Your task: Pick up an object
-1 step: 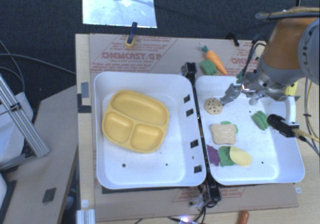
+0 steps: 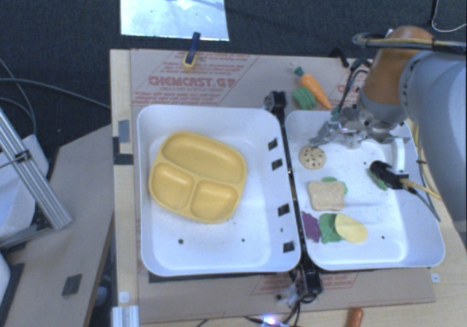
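Roughly: desk (image 2: 219, 74) carried two white bins side by side. Left bin (image 2: 219, 245) held one yellow divided tray (image 2: 197, 176), lying flat, near its middle. Right bin (image 2: 408, 238) held all the small items. Grey arm (image 2: 430, 92) reached in from the right, orange band above the wrist, with its jaws low over the right bin's far part, just beside the cookie and up-right of it. Couldn't tell whether the jaws were released or clenched; too small and cluttered.

Candidates for the pick, all in the right bin: toast (image 2: 326, 195) near the left wall, mid bin, with a green scrap (image 2: 336, 184) peeking out at its far edge. Yellow disc (image 2: 352, 229) sat nearer the camera, touching a green piece (image 2: 328, 229), with a purple piece (image 2: 311, 227) just left of that. Cookie (image 2: 312, 158) lay flat beyond the toast, apart from it. Carrot (image 2: 312, 85) lay outside the bins on the desk, just past the right bin's far rim.
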{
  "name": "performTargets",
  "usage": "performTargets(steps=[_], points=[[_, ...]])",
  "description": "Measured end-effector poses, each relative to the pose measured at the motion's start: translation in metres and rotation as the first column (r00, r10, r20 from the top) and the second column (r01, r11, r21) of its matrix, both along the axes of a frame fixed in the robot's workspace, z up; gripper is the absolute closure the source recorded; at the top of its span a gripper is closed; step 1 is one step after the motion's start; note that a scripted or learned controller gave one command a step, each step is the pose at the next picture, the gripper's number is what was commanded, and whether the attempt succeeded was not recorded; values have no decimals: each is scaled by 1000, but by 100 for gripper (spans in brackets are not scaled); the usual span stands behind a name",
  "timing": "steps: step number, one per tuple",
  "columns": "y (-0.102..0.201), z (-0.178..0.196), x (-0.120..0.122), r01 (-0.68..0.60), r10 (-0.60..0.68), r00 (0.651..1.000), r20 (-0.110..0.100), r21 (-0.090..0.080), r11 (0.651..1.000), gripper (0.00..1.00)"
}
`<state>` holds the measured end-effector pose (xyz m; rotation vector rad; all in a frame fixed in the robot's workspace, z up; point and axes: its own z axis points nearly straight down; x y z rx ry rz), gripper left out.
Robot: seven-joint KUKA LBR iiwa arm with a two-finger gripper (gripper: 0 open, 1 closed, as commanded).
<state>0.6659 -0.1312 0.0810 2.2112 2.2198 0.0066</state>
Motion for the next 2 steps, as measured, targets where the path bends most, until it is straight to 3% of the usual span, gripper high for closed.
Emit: performTargets(steps=[1, 2], points=[[-23, 7, -83, 8, -8, 1000, -3, 2, 1000, 0], [-36, 4, -61, 1, -1, 1000, -5, 2, 1000, 0]])
